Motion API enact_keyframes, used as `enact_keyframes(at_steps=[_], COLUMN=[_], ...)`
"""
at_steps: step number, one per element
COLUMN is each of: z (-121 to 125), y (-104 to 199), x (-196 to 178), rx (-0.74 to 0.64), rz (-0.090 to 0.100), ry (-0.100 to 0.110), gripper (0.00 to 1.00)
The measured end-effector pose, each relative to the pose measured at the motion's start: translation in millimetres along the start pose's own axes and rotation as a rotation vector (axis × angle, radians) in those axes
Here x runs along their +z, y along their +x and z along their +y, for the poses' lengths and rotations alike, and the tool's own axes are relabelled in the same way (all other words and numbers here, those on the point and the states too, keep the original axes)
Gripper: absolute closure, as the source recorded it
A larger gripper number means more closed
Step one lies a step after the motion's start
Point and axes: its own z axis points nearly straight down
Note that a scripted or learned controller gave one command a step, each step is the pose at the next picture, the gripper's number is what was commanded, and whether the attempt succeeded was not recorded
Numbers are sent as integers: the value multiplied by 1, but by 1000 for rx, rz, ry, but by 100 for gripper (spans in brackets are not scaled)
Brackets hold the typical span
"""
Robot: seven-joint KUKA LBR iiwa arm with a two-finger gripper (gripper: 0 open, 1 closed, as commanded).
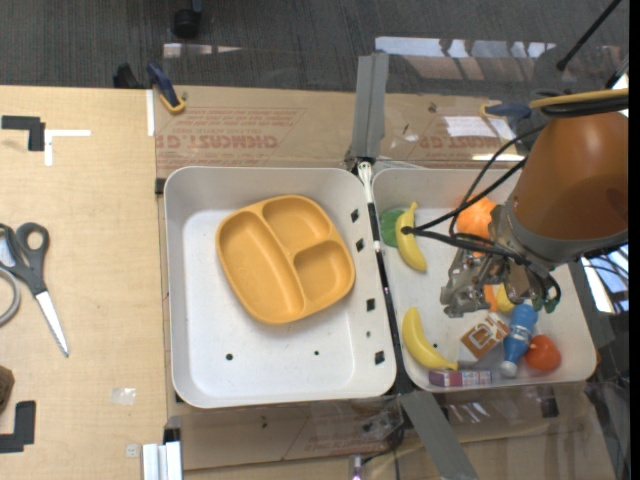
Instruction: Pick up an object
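My gripper (462, 293) hangs low in the right bin (400, 193), under the orange wrist band. Its metal fingers point down among the objects, and I cannot make out what stands between them. Around it lie a banana (410, 238) at the upper left, a second banana (424, 340) at the lower left, an orange ball (474, 218) behind it, a brown packet (482, 336), a blue bottle (516, 336) and a small red-orange fruit (542, 354). A purple tube (462, 376) rests along the bin's front wall.
The left bin (190, 298) holds a yellow divided plate (286, 258). Scissors (36, 278) lie on the wooden bench at the far left. Black cables run from the wrist across the right bin.
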Motion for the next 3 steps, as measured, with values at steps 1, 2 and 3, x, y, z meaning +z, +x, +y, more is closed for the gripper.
enact_keyframes(at_steps=[1, 2, 3], z=[-30, -30, -63], y=[-1, -1, -77], x=[99, 99, 61], rx=[-69, -69, 63], rz=[-3, -3, -7], ry=[0, 0, 0], gripper=[100, 0, 0])
